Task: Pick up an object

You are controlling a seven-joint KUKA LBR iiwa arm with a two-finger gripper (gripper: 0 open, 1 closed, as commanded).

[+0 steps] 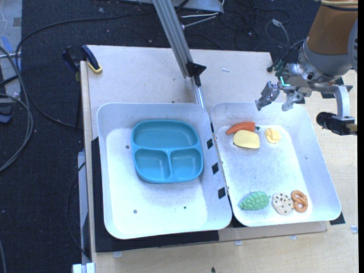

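My gripper (279,97) hangs spread and bare over the right bin's (322,169) far edge. The yellow piece (247,139) lies near that end, beside the carrot (241,128). It looks light, smooth, rounded; I'd pinch across its narrow width.

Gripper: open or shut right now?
Open. The gripper hangs above the right bin's far edge, fingers spread with nothing between them.

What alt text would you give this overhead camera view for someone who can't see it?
A robot arm's open gripper hovers above the far edge of the right white bin, which holds an orange carrot, yellow pieces, a green item, a cookie and a pretzel. The left bin holds a blue divided plate.
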